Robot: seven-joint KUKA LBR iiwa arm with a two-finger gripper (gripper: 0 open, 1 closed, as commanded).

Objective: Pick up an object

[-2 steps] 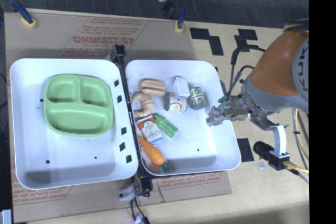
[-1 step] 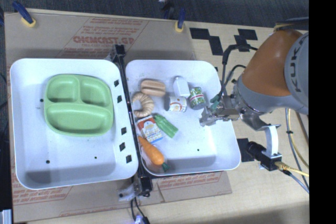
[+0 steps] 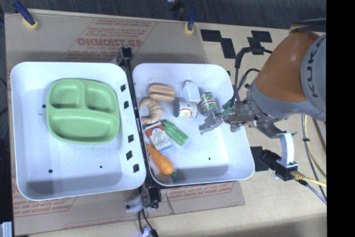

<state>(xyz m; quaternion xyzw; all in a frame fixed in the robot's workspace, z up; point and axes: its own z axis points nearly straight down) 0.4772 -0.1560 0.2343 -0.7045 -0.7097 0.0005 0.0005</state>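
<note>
A: We see two white bins side by side on the bench, with the left bin (image 3: 28,136) taking up the left half of the frame and the right bin (image 3: 222,158) at centre

B: In the left one we find a green divided plate (image 3: 83,110), lying flat toward its upper part

A: And the right bin carries the small things. We count a hot dog bun (image 3: 161,91) near the top, a curled tan pastry (image 3: 152,110) just below it, and a red and white packet (image 3: 158,137) under that

B: We also see a green piece (image 3: 175,133) touching the packet's right side, and a carrot (image 3: 160,162) at the lower left corner of that bin

A: Toward the upper right of the bin there is a white bottle (image 3: 191,90), a small can lying on its side (image 3: 187,111) and a green-labelled can (image 3: 208,102) standing just beside them

B: The gripper (image 3: 211,122) sits right of centre, low over the bin floor, just below the green-labelled can. We cannot tell whether it is open or closed, and we see nothing between its tips

A: The arm's orange band (image 3: 285,69) fills the right of the frame
</note>
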